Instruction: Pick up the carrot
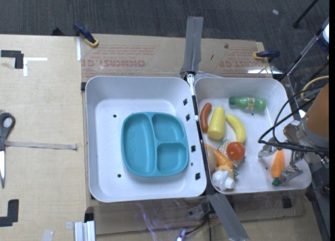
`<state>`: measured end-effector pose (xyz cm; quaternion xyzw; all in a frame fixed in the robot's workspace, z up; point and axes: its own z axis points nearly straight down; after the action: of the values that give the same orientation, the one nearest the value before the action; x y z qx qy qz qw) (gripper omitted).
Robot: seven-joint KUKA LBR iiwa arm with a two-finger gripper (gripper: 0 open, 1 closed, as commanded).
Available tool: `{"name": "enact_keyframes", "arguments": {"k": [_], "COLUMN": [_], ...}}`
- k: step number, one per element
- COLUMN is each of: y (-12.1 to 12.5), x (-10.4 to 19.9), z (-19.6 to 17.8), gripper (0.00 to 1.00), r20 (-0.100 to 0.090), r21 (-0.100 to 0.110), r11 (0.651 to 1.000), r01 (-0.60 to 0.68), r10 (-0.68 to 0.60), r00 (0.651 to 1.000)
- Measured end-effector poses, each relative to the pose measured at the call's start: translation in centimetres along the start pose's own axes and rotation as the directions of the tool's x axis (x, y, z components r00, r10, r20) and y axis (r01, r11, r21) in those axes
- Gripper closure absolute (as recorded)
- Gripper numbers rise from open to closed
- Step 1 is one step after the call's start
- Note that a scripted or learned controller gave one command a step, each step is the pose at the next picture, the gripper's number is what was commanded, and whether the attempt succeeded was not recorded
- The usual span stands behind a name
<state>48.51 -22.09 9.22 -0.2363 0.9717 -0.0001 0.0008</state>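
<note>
While the grey arm with its orange band (320,111) reaches in from 3 o'clock, its metal two-finger claw (279,162) stands spread over the 4 o'clock corner of the right-hand shallow white bin (261,85). Between the spread fingers lies the small orange carrot with a green tip (277,165), pointing roughly 6 o'clock; whether the fingers touch it cannot be told. At 9 o'clock of the carrot sit a red tomato (235,150), a yellow banana (237,127), a yellow bottle (216,120) and a red sausage (205,116); a green bottle (247,103) lies at 11 o'clock. Within the left-hand white bin (99,145) rests a teal divided plastic plate (155,144).
</note>
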Motion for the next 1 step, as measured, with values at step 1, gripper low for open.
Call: {"name": "enact_keyframes", "arguments": {"k": [1], "y": [-0.08], "x": [-0.16], "z": [-0.1], "gripper": [0.0], "r20": [0.002], "r21": [0.003], "r11": [0.961], "r01": [0.278], "r10": [-0.278], "r00": [0.961]}}
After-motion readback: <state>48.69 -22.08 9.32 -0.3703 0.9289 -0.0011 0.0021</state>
